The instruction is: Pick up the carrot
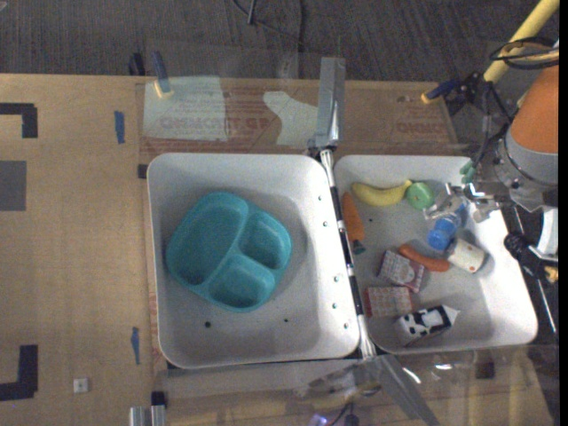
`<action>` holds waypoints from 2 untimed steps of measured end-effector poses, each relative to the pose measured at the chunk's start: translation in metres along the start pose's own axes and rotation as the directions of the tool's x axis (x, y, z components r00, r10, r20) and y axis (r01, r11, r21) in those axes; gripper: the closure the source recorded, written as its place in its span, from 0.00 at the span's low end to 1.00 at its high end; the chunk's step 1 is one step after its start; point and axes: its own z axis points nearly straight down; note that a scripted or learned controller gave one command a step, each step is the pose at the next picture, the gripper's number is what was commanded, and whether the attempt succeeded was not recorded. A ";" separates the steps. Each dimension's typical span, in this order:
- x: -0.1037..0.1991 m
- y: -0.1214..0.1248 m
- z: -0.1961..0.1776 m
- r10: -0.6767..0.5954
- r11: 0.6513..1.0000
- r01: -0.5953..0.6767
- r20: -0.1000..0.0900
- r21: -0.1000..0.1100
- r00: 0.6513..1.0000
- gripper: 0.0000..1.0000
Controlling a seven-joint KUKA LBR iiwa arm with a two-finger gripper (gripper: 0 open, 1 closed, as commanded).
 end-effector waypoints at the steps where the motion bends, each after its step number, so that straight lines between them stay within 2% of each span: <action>1: -0.024 -0.006 0.111 0.093 0.996 -0.093 0.002 -0.005 0.996 0.00; 2: -0.025 -0.005 0.101 0.096 0.995 -0.096 0.002 -0.008 0.995 1.00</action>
